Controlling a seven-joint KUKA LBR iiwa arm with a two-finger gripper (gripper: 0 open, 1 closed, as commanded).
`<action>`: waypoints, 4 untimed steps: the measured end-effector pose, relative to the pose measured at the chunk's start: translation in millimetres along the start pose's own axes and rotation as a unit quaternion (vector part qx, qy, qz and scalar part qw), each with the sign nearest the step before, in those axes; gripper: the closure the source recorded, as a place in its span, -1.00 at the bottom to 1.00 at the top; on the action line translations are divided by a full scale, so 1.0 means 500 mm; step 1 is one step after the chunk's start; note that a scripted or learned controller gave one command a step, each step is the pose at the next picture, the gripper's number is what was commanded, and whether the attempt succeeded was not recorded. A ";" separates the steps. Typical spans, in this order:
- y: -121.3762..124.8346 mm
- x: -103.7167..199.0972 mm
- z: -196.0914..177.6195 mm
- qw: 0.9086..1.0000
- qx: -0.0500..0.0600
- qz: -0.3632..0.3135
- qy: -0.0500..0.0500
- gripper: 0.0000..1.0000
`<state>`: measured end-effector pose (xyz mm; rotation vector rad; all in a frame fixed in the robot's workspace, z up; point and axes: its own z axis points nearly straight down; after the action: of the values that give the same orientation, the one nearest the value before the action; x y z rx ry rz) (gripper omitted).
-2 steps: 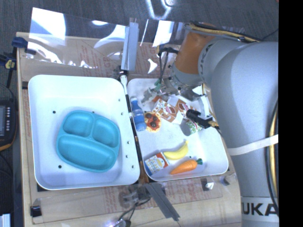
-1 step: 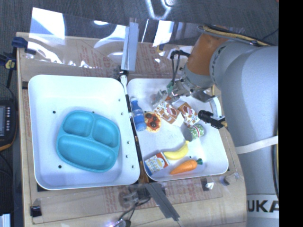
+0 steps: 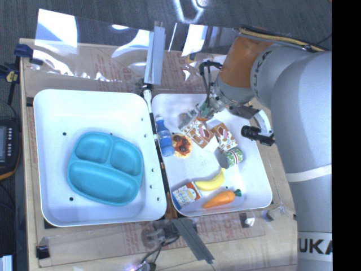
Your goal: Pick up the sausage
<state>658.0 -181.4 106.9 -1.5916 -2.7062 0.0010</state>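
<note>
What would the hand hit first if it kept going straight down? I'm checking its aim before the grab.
Probably the small brown item at the top of the right bin, or the printed packet beside it. The hand hangs just above both; depth is unclear.

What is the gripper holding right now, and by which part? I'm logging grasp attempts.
It cannot be told. The gripper sits low at the far end of the right white bin, among small packaged food items; nothing is visibly held.

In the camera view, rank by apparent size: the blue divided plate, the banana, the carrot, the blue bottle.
1. blue divided plate, by far the largest.
2. carrot and banana: too alike to separate.
3. blue bottle, slightly smaller, though this is unsure.
</note>
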 end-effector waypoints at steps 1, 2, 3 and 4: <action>-0.060 -0.031 0.027 0.995 -0.001 -0.100 -0.001 -1.00; -0.007 0.048 0.027 0.996 0.001 -0.084 -0.002 -1.00; -0.010 0.017 0.029 0.991 0.004 -0.136 0.004 -1.00; -0.003 0.015 0.006 0.990 0.000 -0.138 -0.001 1.00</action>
<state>653.0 -175.5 104.0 -1.2036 -2.9021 0.0014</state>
